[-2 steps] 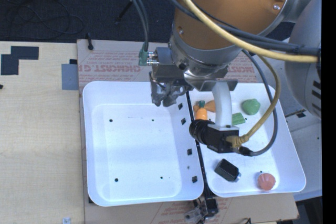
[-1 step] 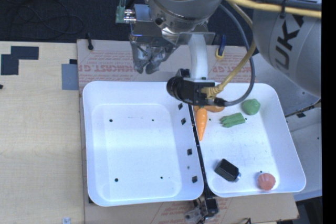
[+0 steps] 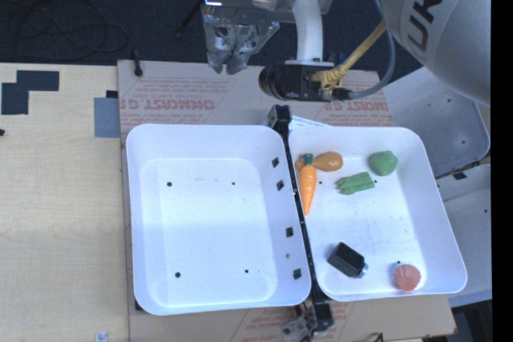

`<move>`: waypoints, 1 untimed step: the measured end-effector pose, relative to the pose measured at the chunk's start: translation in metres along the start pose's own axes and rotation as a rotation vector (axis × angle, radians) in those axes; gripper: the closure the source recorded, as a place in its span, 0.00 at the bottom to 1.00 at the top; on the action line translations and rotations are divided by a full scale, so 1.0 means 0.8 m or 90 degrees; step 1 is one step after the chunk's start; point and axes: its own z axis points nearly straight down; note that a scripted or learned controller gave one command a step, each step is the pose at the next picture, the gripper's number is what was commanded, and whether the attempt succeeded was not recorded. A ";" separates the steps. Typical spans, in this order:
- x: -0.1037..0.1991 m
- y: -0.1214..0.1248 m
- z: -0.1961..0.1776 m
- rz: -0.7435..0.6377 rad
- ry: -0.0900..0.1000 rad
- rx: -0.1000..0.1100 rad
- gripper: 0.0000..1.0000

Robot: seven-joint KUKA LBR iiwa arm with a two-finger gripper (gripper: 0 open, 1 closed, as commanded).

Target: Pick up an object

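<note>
Hanging high beyond the bins, the gripper (image 3: 231, 60) had its fingers nearly together, gripping nothing; the carrot (image 3: 307, 184) and its neighbours lay untouched, so picking remained.

Grey arm (image 3: 433, 4) enters from right; gripper (image 3: 232, 64) points down, fingers close together, nothing between.

Upside-down red print "CHEMCAST" on the brown cardboard sheet (image 3: 172, 102), large dark letters "UK" on the grey arm (image 3: 437, 4)

Glossy white plastic bins (image 3: 144, 148) on pale wood bench (image 3: 56, 204)
</note>
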 end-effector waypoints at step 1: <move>-0.001 -0.039 0.067 -0.001 -0.002 0.007 1.00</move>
